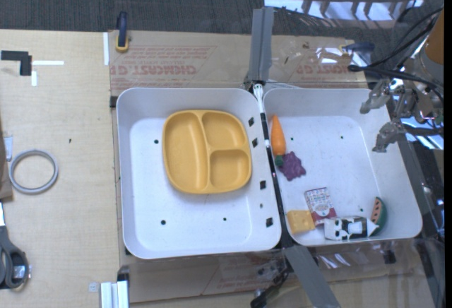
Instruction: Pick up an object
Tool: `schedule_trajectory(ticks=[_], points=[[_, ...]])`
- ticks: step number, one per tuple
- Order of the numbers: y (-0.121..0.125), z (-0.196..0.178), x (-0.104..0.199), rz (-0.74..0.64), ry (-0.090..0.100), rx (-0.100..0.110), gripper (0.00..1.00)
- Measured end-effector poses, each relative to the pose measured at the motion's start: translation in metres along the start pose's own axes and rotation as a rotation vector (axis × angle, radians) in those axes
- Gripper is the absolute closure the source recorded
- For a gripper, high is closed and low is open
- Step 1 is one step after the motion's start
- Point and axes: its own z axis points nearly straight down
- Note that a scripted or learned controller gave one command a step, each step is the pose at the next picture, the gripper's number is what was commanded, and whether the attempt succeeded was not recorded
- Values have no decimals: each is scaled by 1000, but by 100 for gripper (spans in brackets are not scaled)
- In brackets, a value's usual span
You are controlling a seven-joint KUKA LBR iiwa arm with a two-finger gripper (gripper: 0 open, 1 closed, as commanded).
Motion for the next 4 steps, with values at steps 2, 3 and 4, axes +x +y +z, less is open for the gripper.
schedule_trajectory(ticks=[2, 3, 4], points=[[95, 135, 8, 227, 1, 0, 0], [103, 127, -9, 231, -1, 1, 0], [106, 135, -43, 174, -1, 1, 0]])
